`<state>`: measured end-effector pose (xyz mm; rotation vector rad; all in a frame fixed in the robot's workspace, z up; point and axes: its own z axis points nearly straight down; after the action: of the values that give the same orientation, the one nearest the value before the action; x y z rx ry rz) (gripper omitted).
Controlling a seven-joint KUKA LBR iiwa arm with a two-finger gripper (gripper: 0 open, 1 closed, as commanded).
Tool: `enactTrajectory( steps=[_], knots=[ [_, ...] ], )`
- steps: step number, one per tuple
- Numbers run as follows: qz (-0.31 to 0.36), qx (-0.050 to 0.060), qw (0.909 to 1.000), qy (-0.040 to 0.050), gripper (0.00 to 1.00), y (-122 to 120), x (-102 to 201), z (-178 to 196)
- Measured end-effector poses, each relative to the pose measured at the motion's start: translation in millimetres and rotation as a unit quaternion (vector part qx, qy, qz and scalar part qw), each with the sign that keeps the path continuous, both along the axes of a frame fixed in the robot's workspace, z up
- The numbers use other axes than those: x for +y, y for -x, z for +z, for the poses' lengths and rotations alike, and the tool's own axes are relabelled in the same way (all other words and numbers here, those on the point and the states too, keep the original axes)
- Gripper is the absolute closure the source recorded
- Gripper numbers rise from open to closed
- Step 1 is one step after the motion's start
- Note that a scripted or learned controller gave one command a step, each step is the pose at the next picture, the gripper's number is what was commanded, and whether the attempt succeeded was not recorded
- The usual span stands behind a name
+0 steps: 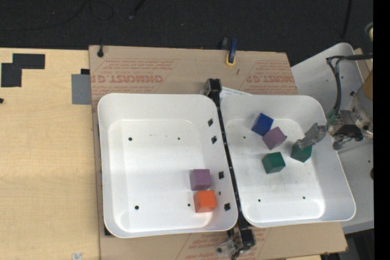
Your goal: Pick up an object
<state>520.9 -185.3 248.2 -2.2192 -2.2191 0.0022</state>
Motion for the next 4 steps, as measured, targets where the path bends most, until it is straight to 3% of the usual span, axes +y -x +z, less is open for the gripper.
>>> enactTrajectory(
  steps=[1,2,3,4],
  knots=[
    [0.000,-0.010,1.0000,0.0026,0.00,-18,7,-131],
    [-0.001,-0.015,0.9999,0.0038,0.00,-56,2,-141],
    [0.004,-0.002,1.0000,0.0012,0.00,-107,-16,-147],
    [0.002,0.004,1.0000,0.0015,0.00,-122,41,-160]
  ],
)
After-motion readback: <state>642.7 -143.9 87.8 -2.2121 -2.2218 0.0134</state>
